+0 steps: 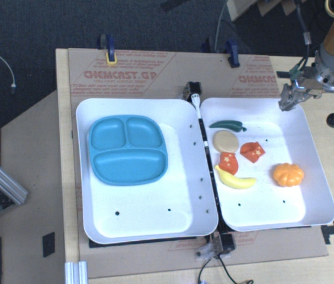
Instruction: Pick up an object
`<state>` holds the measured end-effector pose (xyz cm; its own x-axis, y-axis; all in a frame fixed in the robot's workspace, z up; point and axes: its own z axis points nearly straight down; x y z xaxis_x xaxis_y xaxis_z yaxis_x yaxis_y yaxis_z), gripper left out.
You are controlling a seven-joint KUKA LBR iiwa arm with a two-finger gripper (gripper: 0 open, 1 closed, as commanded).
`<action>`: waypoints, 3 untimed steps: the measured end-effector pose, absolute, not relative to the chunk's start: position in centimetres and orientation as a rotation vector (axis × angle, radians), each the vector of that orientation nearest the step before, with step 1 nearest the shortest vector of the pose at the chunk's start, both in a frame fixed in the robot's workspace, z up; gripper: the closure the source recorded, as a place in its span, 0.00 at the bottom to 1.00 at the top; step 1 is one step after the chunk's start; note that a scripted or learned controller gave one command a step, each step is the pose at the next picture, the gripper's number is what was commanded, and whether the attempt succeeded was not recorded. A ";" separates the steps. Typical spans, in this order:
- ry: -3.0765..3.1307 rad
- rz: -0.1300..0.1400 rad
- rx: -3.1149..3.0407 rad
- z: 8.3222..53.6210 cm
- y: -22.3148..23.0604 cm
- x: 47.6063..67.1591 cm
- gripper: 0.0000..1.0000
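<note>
- The gripper (pixel 288 101) hangs over the far right corner of the right bin (pixel 315 158), at the end of the grey arm (pixel 333 64) that comes in from the right.
- Whether it is open or closed cannot be told; nothing visible is in it, and it touches no item.
- All the objects lie left of and nearer than the gripper, inside the right bin.
- Closest is a green pepper (pixel 228 125), its long axis running left to right.
- Below that sits a round beige bun (pixel 225 141), with a red piece (pixel 252 151) just beside it.
- A yellow banana (pixel 235 181) lies farther off, long axis left to right and tilted slightly, touching a red strawberry-like piece (pixel 228 163).
- An orange pumpkin (pixel 288 174) sits almost directly nearer than the gripper, well apart.
- The left bin (pixel 96 206) holds a blue divided plate (pixel 128 149).
</note>
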<state>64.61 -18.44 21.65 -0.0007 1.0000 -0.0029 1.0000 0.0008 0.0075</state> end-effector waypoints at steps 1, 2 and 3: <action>2.229 0.003 2.216 22.9 -12.9 63.8 1.00; 2.230 0.003 2.216 23.9 -7.6 63.4 1.00; 2.232 0.002 2.216 24.3 -1.6 62.7 1.00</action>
<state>62.66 -1.56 24.33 -0.0071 1.0000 0.0032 1.0000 0.0071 -0.0015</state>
